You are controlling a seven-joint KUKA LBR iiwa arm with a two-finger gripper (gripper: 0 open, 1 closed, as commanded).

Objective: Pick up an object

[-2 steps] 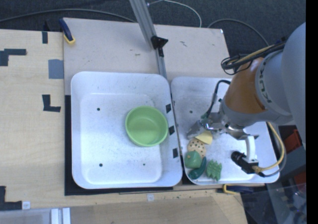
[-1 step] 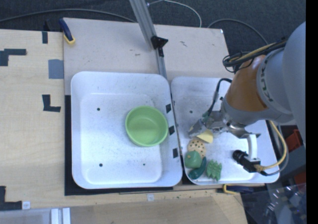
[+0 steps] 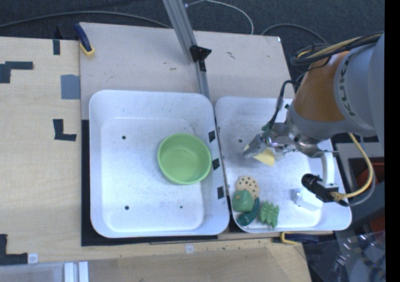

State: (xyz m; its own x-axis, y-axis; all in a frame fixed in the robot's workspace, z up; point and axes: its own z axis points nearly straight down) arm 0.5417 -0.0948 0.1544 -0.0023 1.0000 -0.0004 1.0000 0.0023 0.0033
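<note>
The grey arm point(image 3: 340, 96) with its orange band reaches in from the right over the right bin point(image 3: 237, 115). Its tool point(image 3: 261, 147) sits low in the middle of that bin, metallic fingers pointing left and down. A small pale yellow piece point(image 3: 266, 158), wedge-like and soft-edged, lies right at the fingertips, touching or nearly touching them from below. Whether the fingers actually close on it cannot be told from this slant: the fingers appear slightly spread, but the gap between them is too small and blurred to judge.

Nearer the front wall of the same bin lies a cluster of small things: a tan round piece with dark dots point(image 3: 247, 184), a green rounded lump point(image 3: 244, 201) just below it, a dark teal piece point(image 3: 250, 216) touching the lump, and a spiky green piece point(image 3: 269, 213) beside them. A small white item point(image 3: 299, 198) lies toward the bin's right side.

The left bin point(image 3: 109, 149) holds a light green bowl point(image 3: 184, 159), upright, right of centre. Both bins rest on the bench point(image 3: 137, 55), touching side by side.
</note>
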